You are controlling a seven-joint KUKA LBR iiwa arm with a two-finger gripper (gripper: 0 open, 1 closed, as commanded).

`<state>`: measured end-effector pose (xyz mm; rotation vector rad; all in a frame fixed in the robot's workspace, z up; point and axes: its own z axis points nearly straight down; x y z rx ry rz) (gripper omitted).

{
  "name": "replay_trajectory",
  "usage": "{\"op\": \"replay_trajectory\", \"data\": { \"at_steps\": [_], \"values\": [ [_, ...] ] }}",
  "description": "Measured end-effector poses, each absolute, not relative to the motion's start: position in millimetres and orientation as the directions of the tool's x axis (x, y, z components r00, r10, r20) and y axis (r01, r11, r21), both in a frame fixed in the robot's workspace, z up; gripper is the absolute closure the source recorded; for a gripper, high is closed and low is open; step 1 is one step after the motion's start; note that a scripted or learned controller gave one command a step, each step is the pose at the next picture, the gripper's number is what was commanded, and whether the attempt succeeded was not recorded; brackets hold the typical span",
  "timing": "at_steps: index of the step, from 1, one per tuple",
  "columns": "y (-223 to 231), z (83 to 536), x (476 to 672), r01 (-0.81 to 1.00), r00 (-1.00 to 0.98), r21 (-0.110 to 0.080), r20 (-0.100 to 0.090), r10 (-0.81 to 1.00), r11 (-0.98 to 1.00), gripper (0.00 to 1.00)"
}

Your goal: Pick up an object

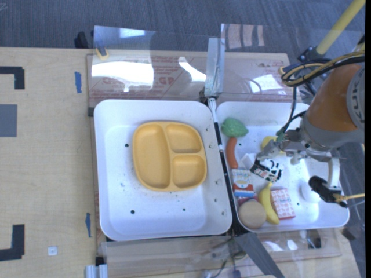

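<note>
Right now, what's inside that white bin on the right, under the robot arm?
The right bin holds a toy carrot, a banana, a pink box, a round tan item and a small carton. The arm covers the bin's far right corner.

Left of pincer [277, 146]: carrot [232, 143], cartons [243, 181], banana [265, 201] crowd the right bin [333, 216]. Bin floor toward its right rim open, passable.

Bright, even overhead light; glare streaks the clear panels [174, 68], image slightly soft.
</note>
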<state>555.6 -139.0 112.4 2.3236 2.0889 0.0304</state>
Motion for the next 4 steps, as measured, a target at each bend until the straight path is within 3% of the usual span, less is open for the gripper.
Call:
{"op": "replay_trajectory", "data": {
  "at_steps": [1,2,3,4],
  "values": [
    [-161,87,605.8,0.996,-0.092,0.007,-0.003,0.996,0.092,0.0],
    [-132,88,552.4,0.932,-0.363,0.007,-0.003,0.932,0.363,0.0],
    [-112,102,546.0,0.95,-0.313,0.003,0.0,0.95,0.313,0.0],
    [-138,100,629.7,0.888,-0.459,-0.026,0.02,0.888,0.459,0.0]
  ]
}}
